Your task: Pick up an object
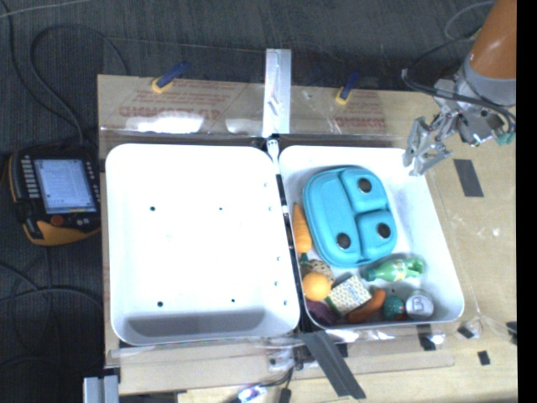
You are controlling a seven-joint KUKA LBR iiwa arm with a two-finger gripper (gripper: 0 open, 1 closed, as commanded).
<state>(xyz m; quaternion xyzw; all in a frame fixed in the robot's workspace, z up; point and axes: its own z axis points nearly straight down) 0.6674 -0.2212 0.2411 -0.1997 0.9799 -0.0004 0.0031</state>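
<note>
Gripper (424,151), upper right, over right bin (443,225) rim; finger spread unreadable, nothing held; approach step; next: descend onto blue tray (348,215).

The arm (497,36) carries a broad orange band along its rounded upper part, smooth and matte, with a shaded edge at one side. Beneath the band sits a pale grey collar, ring-shaped and lighter in tone than the orange. From that collar a cluster of grey and silver metal fittings extends, angular and small-parted, with bright edges catching the light. A spot of teal green shows at the side of these fittings. Dark cables loop near the arm and run along its grey part. The tool (422,152) is silvery grey, made of thin, jointed metal pieces; finer details such as screws are too small to tell.
</note>
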